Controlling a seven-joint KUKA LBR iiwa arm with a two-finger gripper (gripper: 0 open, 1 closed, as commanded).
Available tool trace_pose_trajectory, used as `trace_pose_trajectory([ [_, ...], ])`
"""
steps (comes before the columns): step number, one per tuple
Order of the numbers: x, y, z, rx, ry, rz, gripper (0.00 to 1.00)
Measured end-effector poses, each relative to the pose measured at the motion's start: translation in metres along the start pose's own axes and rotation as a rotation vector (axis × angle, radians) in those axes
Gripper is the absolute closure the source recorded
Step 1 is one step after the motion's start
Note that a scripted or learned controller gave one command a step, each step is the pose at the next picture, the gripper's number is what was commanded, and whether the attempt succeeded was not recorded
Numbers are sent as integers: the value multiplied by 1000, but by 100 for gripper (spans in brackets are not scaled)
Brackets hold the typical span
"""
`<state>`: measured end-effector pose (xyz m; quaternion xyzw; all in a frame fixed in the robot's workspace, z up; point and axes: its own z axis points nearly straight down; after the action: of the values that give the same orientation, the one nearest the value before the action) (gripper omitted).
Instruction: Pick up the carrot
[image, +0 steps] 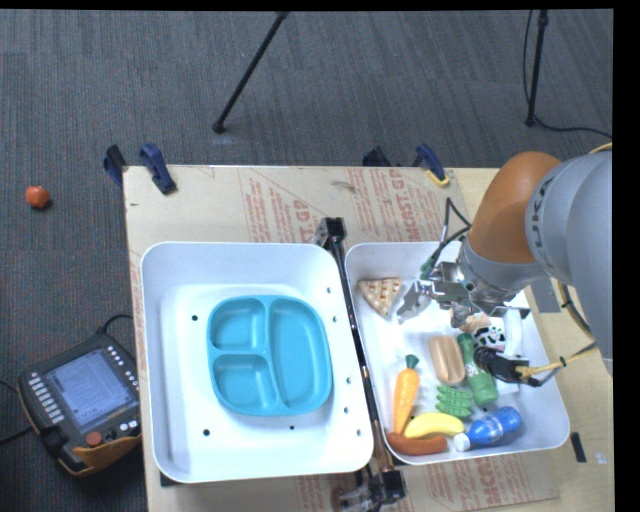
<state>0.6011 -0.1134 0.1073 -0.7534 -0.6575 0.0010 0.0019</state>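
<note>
The hand (428, 296) hangs over the upper middle of the right bin (556, 405), its metal fingers (411, 303) spread apart with nothing between them.

The carrot (404, 394) lies lower in that same bin, near its left wall, green top pointing up the view and orange tip toward a banana (434, 425) and a red sausage-like piece (418, 444) at the bin's near edge. A waffle-patterned wedge (381, 294) sits just left of the hand. Right of the carrot lie a tan bread roll (446, 358), a green ridged item (455, 400) and a blue bottle (493, 428). The left bin (160, 350) carries a blue divided tray (270, 354). Both bins rest on the bench (250, 205).
</note>
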Motion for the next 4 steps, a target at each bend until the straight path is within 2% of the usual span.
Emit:
trace_pose_trajectory([
  [1, 24, -60, 19, -4, 0, 104, 0],
  [2, 16, -105, 19, -5, 0, 232, 0],
  [4, 15, -105, 19, -5, 1, 234, 0],
])
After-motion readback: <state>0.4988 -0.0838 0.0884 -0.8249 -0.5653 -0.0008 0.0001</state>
